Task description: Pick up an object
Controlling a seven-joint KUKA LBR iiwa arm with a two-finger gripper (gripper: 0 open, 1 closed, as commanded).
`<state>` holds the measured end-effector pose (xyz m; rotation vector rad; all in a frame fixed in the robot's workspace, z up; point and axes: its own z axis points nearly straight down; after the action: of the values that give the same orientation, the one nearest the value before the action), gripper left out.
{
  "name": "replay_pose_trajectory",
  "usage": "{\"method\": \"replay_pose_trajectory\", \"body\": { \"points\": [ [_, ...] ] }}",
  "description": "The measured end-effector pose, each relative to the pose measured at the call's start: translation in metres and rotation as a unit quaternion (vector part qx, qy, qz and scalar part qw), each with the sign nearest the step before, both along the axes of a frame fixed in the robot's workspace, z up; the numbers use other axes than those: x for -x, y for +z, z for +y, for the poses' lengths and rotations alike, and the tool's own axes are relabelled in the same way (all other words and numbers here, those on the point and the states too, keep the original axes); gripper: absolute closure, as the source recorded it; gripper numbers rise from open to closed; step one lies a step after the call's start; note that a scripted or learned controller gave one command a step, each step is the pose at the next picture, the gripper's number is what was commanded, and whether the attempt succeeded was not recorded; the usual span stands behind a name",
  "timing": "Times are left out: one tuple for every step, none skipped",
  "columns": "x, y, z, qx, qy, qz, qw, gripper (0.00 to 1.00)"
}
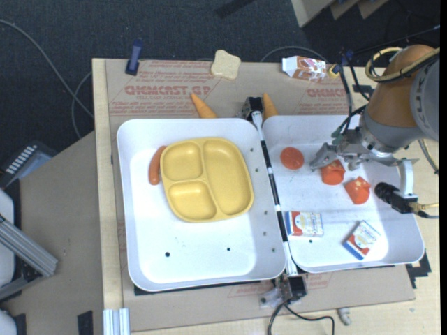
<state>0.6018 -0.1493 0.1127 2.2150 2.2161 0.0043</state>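
While the bench [105, 187] carries two white bins side by side, the left bin [140, 250] holds the largest thing, a yellow divided plate [207, 179], with a small orange-red sausage [154, 166] lying along its left rim. The right bin [328, 253] holds the smaller pieces. The grey arm [398, 110] reaches over that bin's far right part, and its claw [334, 160] is down at a small orange-red block [332, 174] near the bin's middle; whether the fingers are apart or together I cannot tell, and the block is not plainly between them. A round orange-red piece [292, 158] lies just to the left of it, a red pepper-like piece [357, 190] to its right, and two flat printed packets [305, 223] [362, 239] lie toward the near edge. The block looks like light, stiff toy food with a smooth skin, likely to slip or roll; I would take it across its narrower sides, low down
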Motion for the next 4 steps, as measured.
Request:
{"method": "replay_pose_trajectory", "body": {
  "points": [
    [0.006, -0.029, 0.006, -0.0025, -0.001, 0.005, 1.0, 0.0],
    [0.006, -0.018, 0.006, -0.0022, -0.001, 0.004, 1.0, 1.0],
    [-0.025, 0.039, -0.049, -0.0007, 0.0, 0.002, 1.0, 1.0],
    [-0.023, -0.005, 0.017, -0.0029, 0.0, 0.005, 1.0, 1.0]
  ]
}}
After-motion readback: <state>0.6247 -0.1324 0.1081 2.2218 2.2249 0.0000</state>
